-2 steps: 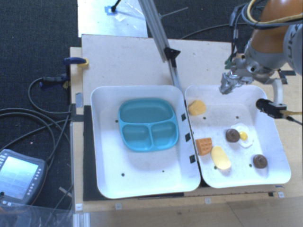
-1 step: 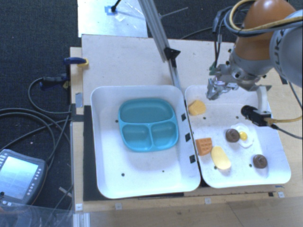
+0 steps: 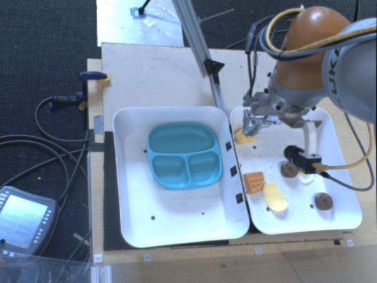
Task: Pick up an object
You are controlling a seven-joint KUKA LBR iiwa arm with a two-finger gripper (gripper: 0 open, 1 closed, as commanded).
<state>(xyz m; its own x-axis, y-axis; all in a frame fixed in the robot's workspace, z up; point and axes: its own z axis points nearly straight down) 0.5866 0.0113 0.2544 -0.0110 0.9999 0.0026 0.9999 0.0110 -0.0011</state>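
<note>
Nearest the camera, a yellow oval piece (image 3: 274,197) lies unused. Step: approach. Gripper (image 3: 252,127) hovers over a yellow object (image 3: 242,137) at the right bin's (image 3: 347,214) ten o'clock; finger state indeterminate. Next: descend, close.

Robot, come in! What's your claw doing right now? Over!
Gripper low in right bin, over yellow piece. Grasp unconfirmed. Orange block and yellow oval lie apart.

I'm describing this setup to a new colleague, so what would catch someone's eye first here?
Probably the arm's orange band at upper right, above the end effector that hangs over a yellowish piece in the right bin. Next, the blue divided plate lying in the left bin.
</note>
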